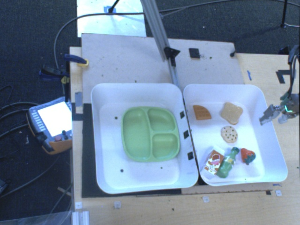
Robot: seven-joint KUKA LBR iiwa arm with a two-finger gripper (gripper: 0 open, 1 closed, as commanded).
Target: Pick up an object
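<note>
Round tan cookie [229, 134], dark chips, right bin [269, 172].

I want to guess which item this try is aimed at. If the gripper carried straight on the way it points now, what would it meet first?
The gripper points left over the right bin's rim. Straight on, the toast slice looks first in line, though its height above the bin is unclear.
</note>
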